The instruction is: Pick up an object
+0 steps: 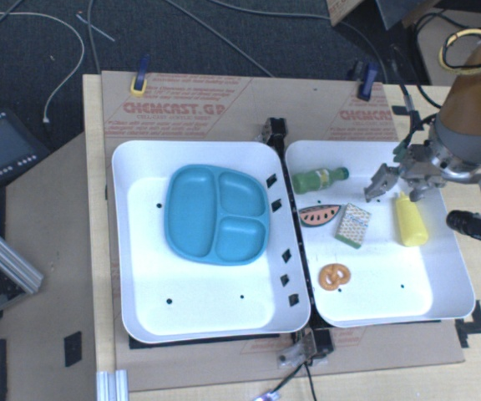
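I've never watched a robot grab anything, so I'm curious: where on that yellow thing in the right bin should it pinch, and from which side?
Probably across the middle of the yellow thing, coming straight down from above. It lies flat and runs lengthwise up and down the picture, so its narrow width is what two fingers could span. The gripper hangs just above its top end, and the bin floor around it leaves the fingers room.

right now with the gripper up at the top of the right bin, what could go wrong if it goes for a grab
1. The gripper hangs just above the top end of the yellow object; closing there may only clip its tip, so it could slip out.
2. The green bottle, watermelon slice and patterned block lie close together; a drift left could knock one instead of gripping it.
3. The gripper sits close to the right bin's back wall, so a descent there might strike the rim.
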Action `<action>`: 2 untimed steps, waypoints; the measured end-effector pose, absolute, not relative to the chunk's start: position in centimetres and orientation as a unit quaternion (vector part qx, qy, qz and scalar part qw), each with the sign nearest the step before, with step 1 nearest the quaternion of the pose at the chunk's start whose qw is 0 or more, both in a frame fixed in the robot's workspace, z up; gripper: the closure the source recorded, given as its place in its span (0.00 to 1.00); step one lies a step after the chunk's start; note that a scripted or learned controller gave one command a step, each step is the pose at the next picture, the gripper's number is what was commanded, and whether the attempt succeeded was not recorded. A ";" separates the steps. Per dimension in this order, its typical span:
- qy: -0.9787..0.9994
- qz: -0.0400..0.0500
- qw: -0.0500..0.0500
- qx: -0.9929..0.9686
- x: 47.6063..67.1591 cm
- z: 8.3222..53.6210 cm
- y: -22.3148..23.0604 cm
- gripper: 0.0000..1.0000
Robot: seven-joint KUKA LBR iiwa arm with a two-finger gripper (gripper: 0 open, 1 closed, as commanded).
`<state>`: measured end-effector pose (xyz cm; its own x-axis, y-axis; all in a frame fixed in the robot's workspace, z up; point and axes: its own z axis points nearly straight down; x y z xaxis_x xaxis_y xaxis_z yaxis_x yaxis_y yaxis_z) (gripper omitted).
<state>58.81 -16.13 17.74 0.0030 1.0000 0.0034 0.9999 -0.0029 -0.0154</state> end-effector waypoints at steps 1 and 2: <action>-0.707 0.000 0.001 -0.707 59.1 18.6 -16.1 0.00; -0.707 0.002 0.003 -0.707 58.5 12.4 -15.6 0.00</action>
